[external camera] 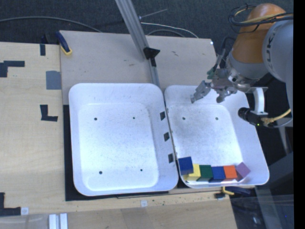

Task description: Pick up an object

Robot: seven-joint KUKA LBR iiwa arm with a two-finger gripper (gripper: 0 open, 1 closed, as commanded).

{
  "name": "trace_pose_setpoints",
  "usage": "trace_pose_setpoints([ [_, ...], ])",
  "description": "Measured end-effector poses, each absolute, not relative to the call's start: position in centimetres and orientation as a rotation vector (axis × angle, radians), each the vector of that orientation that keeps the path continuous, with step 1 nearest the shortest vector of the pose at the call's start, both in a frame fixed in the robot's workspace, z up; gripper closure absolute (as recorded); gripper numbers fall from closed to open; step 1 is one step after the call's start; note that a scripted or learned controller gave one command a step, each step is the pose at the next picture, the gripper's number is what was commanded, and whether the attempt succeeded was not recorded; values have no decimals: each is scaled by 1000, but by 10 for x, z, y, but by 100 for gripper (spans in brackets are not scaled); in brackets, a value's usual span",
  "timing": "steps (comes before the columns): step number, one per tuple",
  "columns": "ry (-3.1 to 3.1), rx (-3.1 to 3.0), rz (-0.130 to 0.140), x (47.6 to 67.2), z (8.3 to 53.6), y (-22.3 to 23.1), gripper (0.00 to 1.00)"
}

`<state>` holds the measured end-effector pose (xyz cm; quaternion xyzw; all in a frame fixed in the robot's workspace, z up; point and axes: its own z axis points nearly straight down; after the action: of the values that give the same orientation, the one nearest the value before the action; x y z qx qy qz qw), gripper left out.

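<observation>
Pincer: the gripper [208,94] hangs over the far end of the right bin [248,142], near its back rim, with its two fingers spread apart and nothing between them.
Fingers: one dark finger [198,93] points down toward the left, the other [223,96] sits to its right; the gap between them looks bare, though the view is small and a little soft there.
Blocks: a row of small blocks lies along the near rim of the same bin, well apart from the pincer, toward the viewer and slightly to its right.
Row order: blue block [185,164], set a little nearer the pincer than the rest, then yellow block [193,172], green block [205,171], a second blue block [218,172], orange block [230,171] and purple block [243,169].
Contact: the blocks sit touching or just beside one another; none touches the pincer.
Arm: the grey arm [279,42] comes in from the right with its orange band [252,37] above the wrist, the wrist bent so the pincer points down and leftward into the bin.
Left bin: the left bin [76,109] lies beside the right one, off to the pincer's left.
Pole: a metal pole [131,18] slants across the bench behind the bins, left of the pincer.
</observation>
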<state>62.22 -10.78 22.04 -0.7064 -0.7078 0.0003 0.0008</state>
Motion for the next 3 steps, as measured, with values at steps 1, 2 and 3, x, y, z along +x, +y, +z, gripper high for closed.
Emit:
trace_pose_setpoints([
  [1,-2231,-2220,-9,597,378,-57,0],
  [2,-2215,-2215,13,539,286,-42,0],
  [3,-2219,-2212,11,525,187,7,0],
])
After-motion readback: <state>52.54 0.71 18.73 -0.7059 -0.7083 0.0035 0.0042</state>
